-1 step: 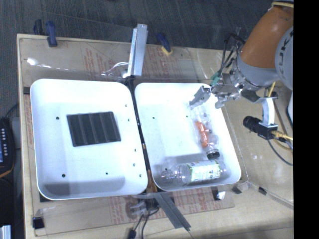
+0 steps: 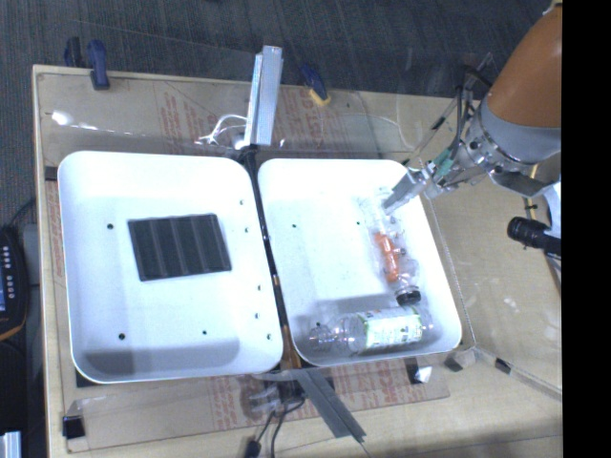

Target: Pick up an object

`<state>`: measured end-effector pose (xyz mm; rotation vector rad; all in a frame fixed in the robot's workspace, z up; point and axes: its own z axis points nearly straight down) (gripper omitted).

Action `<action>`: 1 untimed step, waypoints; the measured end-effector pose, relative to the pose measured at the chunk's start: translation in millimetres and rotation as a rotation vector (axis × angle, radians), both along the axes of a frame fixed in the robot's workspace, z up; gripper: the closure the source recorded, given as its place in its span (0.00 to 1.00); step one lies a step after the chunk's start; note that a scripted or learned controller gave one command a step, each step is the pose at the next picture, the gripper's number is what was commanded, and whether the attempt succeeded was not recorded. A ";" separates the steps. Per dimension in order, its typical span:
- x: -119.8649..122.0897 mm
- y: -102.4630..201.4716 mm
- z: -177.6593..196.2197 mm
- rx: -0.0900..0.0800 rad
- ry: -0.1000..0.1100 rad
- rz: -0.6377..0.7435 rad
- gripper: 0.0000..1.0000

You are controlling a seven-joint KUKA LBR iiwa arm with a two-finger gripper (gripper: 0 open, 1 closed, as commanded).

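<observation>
Bench [image 2: 496, 418] carries two shallow white bins side by side, touching along a dark seam at the middle.

Left bin [image 2: 86, 256]: holds one dark ribbed rectangular pad [image 2: 179, 246], lying flat near the centre of the floor, slightly rotated relative to the bin walls.

Right bin [image 2: 315, 218]: two objects. A clear plastic bottle [image 2: 374, 332] lies on its side along the near wall, its white label facing up. A second, smaller clear bottle [image 2: 393, 256] with orange contents and a dark cap lies lengthwise close to the right wall, the dark cap pointing toward the near end, just above the larger bottle. The two are near each other; contact between them cannot be resolved.

Arm [image 2: 520, 84] enters from the right, orange band visible at the top right, grey wrist below it. The gripper [image 2: 399, 197] slants down and to the left over the far right corner of the right bin, its tip just at the upper end of the small orange bottle. Whether the gripper is released or clenched cannot be told at this resolution, and the transparent plastic blurs the contact zone. No object is seen lifted; both bottles rest on the bin floor.

Behind the bins, an upright grey metal bar [image 2: 264, 93] stands at the seam, with white cable beside its base. Blue clamps [image 2: 95, 60] sit along the far edge of the bench.
</observation>
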<state>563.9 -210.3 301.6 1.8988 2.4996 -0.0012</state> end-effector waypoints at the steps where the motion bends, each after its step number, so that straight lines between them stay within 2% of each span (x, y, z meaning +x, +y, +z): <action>1: 68.4 0.5 18.2 0.001 0.001 -0.257 0.00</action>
